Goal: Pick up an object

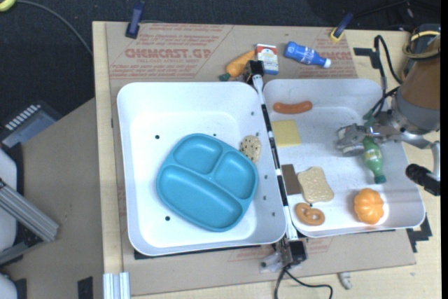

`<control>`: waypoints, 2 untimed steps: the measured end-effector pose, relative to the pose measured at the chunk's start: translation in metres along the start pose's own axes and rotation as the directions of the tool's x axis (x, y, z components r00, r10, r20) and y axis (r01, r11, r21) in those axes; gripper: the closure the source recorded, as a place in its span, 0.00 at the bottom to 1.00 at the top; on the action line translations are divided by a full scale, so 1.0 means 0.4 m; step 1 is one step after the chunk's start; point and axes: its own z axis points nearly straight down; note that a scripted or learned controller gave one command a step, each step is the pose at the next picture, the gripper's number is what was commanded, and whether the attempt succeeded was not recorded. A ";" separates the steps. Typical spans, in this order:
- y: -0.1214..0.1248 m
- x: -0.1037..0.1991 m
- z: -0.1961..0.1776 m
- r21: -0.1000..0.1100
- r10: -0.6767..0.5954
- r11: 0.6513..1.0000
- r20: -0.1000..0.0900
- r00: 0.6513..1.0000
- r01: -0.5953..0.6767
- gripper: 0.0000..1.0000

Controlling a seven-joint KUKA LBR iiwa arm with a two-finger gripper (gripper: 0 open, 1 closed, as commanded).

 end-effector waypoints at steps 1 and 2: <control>0.111 0.125 -0.065 0.004 0.005 1.000 0.008 1.000 -0.005 1.00; 0.201 0.136 -0.055 0.005 0.006 1.000 0.009 1.000 -0.006 1.00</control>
